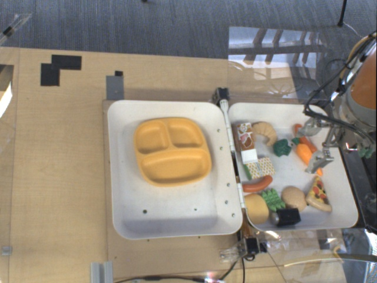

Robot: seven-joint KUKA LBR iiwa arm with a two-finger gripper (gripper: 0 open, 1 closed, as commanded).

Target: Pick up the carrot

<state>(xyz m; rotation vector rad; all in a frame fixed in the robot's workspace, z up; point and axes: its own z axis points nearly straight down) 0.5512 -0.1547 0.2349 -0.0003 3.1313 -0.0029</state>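
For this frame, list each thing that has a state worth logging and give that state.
carrot: lying in the right bin, beside the gripper, not lifted.
gripper: low over the right bin, just right of the carrot.
yellow tray: flat in the left bin, compartments bare.
sausage: lying on its side in the right bin.
pizza slice: lying flat near the right bin's front.

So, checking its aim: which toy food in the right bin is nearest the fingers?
The orange carrot, directly beside the fingers; the pizza slice lies farther below.
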